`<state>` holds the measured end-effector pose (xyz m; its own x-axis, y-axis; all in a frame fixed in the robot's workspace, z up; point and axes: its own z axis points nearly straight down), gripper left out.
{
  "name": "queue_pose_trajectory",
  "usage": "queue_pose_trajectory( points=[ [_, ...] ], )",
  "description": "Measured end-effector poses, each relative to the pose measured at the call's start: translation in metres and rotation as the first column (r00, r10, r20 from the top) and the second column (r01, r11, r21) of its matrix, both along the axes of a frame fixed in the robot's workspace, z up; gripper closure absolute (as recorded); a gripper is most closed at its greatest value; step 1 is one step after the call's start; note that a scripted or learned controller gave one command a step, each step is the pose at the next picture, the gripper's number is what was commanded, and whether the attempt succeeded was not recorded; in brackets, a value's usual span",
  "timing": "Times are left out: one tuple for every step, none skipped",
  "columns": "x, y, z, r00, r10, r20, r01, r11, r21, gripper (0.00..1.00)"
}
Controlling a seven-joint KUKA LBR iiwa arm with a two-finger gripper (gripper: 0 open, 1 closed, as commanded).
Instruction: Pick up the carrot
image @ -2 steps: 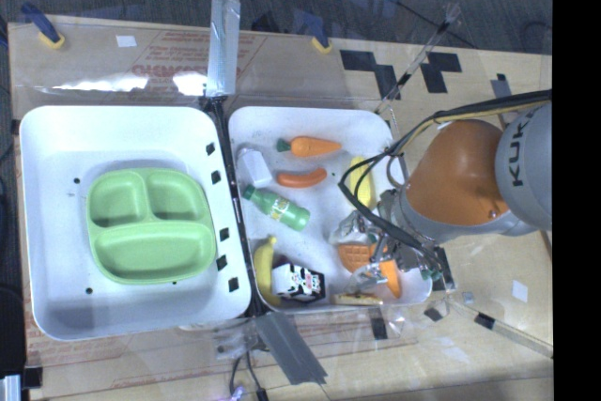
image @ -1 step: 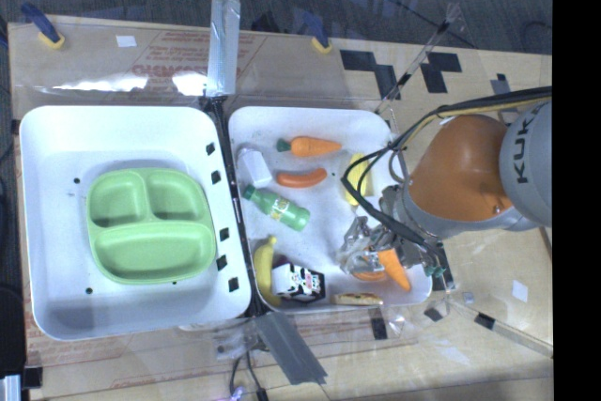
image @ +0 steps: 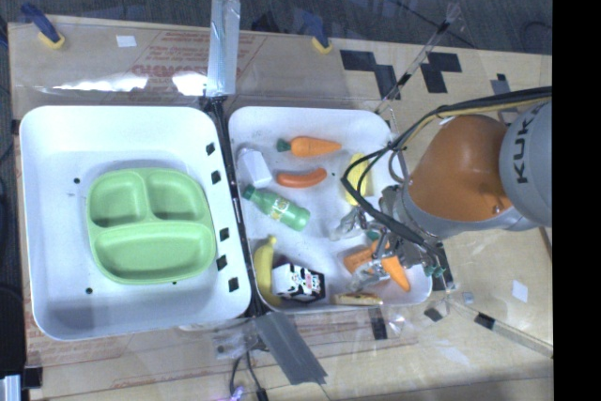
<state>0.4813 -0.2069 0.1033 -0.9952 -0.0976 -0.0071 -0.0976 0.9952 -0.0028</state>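
A carrot, orange with a green top, lies on its side at the back of the right bin. My gripper is low in that bin's front right corner, well away from this carrot, under the orange wrist band. Two small orange pieces lie right at the gripper's tip; cables and the wrist hide how they sit against it.
The right bin also holds a reddish sausage, a green bottle, a white cup, a banana, a black-and-white carton and a yellow curved piece. A green divided plate fills the left bin.
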Motion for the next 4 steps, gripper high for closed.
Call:
queue_pose_trajectory(
  points=[
    [0.004, -0.001, -0.010, 0.974, 0.226, 0.000, -0.226, 0.974, -0.001, 0.00],
    [0.006, 0.001, 0.000, 0.972, 0.233, 0.005, -0.233, 0.972, -0.003, 1.00],
    [0.006, 0.001, 0.000, 0.972, 0.234, 0.004, -0.234, 0.972, -0.003, 0.00],
    [0.008, 0.002, 0.010, 0.971, 0.239, 0.011, -0.239, 0.971, -0.006, 1.00]
  ],
)
